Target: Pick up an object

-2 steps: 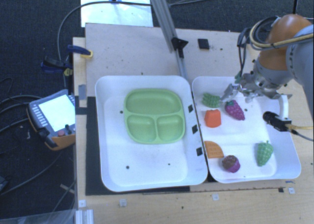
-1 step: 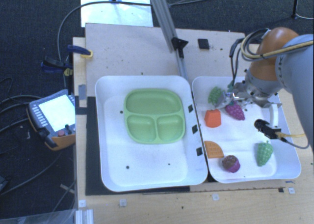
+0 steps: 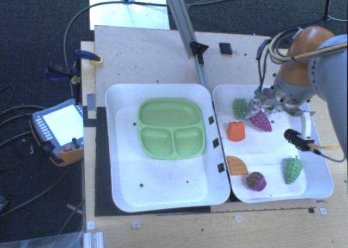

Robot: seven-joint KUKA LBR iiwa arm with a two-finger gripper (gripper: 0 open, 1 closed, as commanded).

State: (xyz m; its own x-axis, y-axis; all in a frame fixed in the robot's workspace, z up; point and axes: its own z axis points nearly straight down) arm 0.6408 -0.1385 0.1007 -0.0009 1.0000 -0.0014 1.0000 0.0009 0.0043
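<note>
The left bin point(image 3: 125, 187) holds a pale green divided plate point(image 3: 171, 129), smooth plastic with three compartments. In the right bin point(image 3: 321, 187) lie a dark green knobbly piece point(image 3: 239, 107), an orange block point(image 3: 235, 131), a flat orange wedge point(image 3: 236, 165), a round purple-and-brown toy point(image 3: 255, 180) and a bumpy green fruit point(image 3: 292, 169). A purple grape cluster point(image 3: 261, 121) — pebbled, tapered — sits just beside the gripper point(image 3: 258, 105); whether its fingers are apart or together cannot be told. The grey arm point(image 3: 321, 67) bends down from the right.

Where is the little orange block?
The orange block sits in the right bin, near its left side, below the green toy and left of the purple grapes.
</note>
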